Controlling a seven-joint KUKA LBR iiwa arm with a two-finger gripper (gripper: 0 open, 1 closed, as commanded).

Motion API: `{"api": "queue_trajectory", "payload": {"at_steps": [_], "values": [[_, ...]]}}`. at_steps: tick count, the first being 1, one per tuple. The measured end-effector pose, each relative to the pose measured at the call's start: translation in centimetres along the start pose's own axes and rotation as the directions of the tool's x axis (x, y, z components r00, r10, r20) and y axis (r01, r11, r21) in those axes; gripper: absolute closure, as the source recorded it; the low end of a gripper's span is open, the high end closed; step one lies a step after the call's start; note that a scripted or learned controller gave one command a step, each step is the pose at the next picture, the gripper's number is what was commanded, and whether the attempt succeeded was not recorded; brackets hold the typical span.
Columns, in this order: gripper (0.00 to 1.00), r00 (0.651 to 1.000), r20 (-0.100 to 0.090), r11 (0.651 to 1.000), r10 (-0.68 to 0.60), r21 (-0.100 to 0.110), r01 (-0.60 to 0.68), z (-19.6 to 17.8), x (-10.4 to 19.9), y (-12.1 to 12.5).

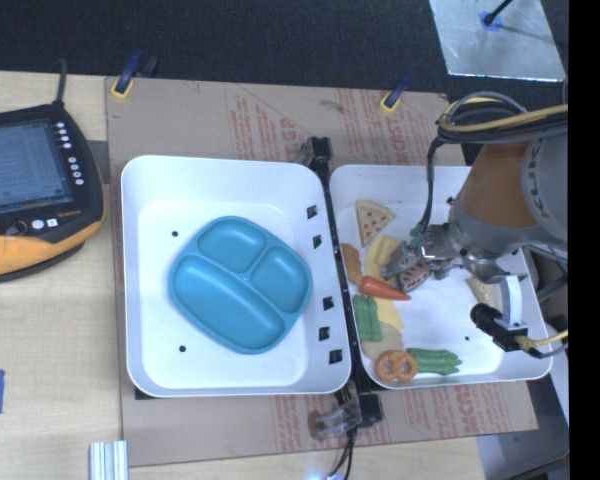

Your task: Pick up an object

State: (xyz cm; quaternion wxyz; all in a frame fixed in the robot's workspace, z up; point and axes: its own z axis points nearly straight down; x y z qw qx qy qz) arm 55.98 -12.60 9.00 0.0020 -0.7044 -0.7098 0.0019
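My gripper (412, 265) is low in the right bin (440, 183), its dark fingers amid a cluster of toy food. Just below it lies an orange carrot (384, 288). A yellow piece (382, 251) and a pizza slice (372, 217) sit just left of and behind it. A green piece (366, 318) stands by the bin's left wall. A pretzel (395, 367) and a green pepper (435, 361) rest near the front. Nothing can be seen held between the fingers. The arm (500, 193) hides the bin's right part.
The left bin (145, 268) holds a blue divided plate (242, 283). A tablet controller (30, 193) lies on the bench at far left. Black clips (325, 268) line the wall between the bins. Cables (480, 113) loop above the arm.
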Motion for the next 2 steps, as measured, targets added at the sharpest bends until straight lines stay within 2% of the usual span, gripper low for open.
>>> {"api": "queue_trajectory", "payload": {"at_steps": [1,2], "values": [[1.0,1.0,0.0,1.0,0.002,0.0,-0.002,-1.3,-0.1,-0.1],[1.0,1.0,-0.001,1.0,-0.002,-0.01,0.002,-10.7,6.7,1.7]]}}
